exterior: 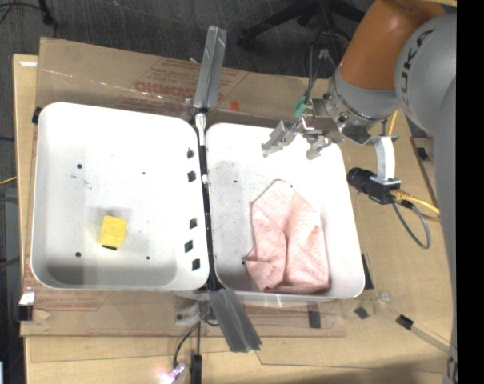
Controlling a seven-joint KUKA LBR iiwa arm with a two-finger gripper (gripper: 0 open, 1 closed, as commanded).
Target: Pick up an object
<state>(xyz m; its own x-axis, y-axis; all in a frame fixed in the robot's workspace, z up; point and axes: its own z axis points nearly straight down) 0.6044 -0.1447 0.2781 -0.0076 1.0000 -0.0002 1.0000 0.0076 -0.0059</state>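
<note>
Down at the near edge of the bench [402,294], a grey strip of tape [234,322] runs off the divider between my two white bins. Up top right, my arm [418,46] comes in, orange band showing above the wrist, elbow bulk off toward the right edge. My gripper [294,144] hangs over the far rim of the right bin [350,238], fingers spread apart, nothing between them. One fingertip [274,142] points out to the left, the other sits closer to the wrist.

Just below my gripper, lying in the right bin, is the pink cloth [290,242], crumpled and folded, reaching down to the bin's near wall. My fingers are above its upper corner, apart from it, not touching.

Over in the left bin [66,134], well apart from me, a small yellow block [113,231] sits alone toward the near left. A black cable fitting [374,184] juts beside the right bin's outer wall. Brown cardboard [130,70] lies behind both bins.
</note>
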